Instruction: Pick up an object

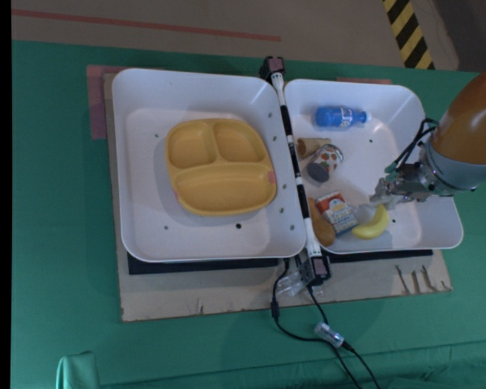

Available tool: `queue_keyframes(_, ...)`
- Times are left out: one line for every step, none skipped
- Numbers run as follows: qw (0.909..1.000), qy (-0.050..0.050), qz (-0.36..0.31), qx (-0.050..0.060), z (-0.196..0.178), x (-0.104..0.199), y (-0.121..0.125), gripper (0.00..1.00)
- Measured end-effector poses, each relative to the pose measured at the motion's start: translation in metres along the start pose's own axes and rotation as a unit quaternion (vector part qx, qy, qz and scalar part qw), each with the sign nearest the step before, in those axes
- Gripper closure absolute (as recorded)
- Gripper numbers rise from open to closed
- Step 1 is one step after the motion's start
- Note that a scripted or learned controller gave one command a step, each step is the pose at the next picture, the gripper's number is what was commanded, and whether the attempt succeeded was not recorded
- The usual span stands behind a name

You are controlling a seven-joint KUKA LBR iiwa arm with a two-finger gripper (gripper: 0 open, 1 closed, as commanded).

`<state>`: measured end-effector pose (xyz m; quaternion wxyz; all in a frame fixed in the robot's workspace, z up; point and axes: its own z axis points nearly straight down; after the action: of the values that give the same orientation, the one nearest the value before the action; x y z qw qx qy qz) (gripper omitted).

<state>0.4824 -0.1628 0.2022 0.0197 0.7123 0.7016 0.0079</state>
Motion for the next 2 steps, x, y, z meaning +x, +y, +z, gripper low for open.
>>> queue_keyframes(0.9999,0.006,-0.005,0.014,-0.121,0.054,0.05,1.0)
queue_keyframes(0.9999,0.006,-0.004,0.013,-0.185,0.076,0.033,1.0)
